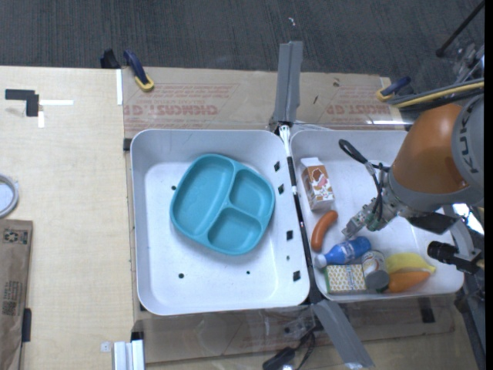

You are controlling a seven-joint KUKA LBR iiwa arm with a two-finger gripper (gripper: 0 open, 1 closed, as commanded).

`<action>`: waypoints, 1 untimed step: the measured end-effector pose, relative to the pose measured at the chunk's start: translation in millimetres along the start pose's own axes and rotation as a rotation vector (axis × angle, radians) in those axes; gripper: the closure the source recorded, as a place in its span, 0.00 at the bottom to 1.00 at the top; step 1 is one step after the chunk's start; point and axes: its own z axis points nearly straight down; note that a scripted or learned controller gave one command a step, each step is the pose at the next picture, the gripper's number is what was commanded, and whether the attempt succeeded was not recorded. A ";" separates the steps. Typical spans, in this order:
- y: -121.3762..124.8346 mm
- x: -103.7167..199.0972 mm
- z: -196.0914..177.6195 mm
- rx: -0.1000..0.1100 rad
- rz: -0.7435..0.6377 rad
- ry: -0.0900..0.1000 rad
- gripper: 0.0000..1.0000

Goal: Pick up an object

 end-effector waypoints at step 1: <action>0.4 -0.2 -0.2 -0.001 0.001 -0.001 0.00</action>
